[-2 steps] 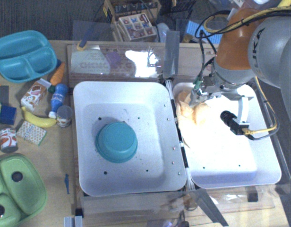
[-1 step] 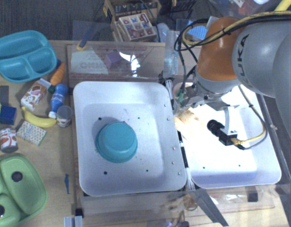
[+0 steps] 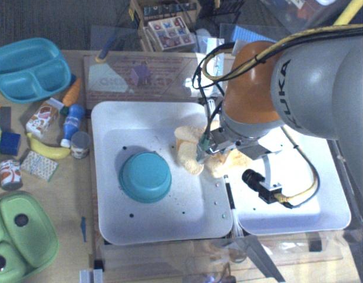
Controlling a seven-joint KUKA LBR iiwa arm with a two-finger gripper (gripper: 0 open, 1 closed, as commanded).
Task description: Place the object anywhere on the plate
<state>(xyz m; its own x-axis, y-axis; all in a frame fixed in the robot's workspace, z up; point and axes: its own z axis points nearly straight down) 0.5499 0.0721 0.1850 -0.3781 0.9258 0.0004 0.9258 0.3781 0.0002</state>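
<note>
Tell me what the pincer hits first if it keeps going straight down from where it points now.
Most likely the pale bread-like pieces lying in the left bin, directly beneath the pincer; depth is hard to judge from above.

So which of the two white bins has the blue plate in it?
The left bin. The round blue plate sits on its floor, left of the pale food pieces under the gripper; the right bin lies beneath the arm.
</note>
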